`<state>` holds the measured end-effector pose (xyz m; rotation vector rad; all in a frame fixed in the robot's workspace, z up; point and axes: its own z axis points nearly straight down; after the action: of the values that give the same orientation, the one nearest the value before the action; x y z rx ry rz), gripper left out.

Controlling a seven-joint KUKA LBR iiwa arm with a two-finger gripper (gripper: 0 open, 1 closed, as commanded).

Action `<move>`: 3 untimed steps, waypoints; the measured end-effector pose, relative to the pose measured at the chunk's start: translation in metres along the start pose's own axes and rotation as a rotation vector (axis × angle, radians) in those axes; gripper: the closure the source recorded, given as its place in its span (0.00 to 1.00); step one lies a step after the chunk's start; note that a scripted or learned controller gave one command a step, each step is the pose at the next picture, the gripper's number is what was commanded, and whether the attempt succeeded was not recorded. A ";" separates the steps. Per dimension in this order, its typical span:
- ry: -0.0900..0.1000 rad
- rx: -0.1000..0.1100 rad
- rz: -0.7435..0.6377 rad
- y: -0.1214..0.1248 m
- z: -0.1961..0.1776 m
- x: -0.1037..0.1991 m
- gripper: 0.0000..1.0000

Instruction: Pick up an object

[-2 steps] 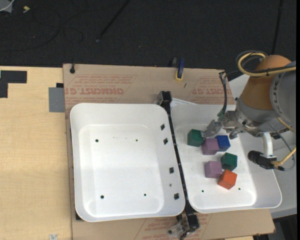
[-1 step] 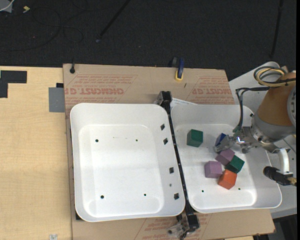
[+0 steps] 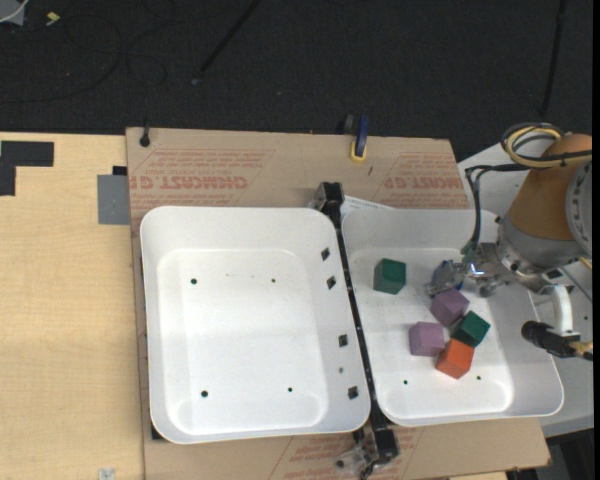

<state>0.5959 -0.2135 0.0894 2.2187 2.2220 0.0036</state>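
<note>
One gripper [image 3: 456, 277] is seen inside the right bin [image 3: 420, 408], low over the blocks, at about 2 o'clock from the centre of that bin. It belongs to the grey arm [image 3: 555, 223], which is brought in from the 3 o'clock side with its orange band above the wrist. Whether the gripper is released or clenched cannot be told, because its tip is small and blurred against the objects below it. No block is seen grasped by it.

Just at 6 o'clock from the gripper, an upper purple block [image 3: 448, 307] is found, touching or almost touching the tip. At 4 o'clock from this block a small dark green block [image 3: 472, 327] is placed, close against it. At 7 o'clock from the upper purple block, a second purple block [image 3: 427, 339] is seen. An orange-red block [image 3: 455, 358] is located just beside the second purple block, at its 4 o'clock, and directly at 6 o'clock from the small dark green block. These four pieces are grouped closely together. A larger green block [image 3: 389, 276] is set apart from the group, at 9 o'clock from the gripper, nearer to the divider between the bins.

At 9 o'clock from the right bin, the left bin [image 3: 170, 268] is placed side by side with it. Both bins are carried on a brown cardboard sheet [image 3: 230, 173]. At 12 o'clock on this sheet, a blue and yellow clamp [image 3: 359, 138] is fixed at the far edge.
</note>
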 end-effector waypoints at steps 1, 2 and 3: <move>0.000 0.001 -0.004 0.048 0.002 0.055 0.00; -0.001 0.003 -0.002 0.046 -0.009 0.052 1.00; -0.002 0.005 -0.004 0.046 -0.009 0.052 0.00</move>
<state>0.6419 -0.1614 0.0982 2.2163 2.2273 -0.0032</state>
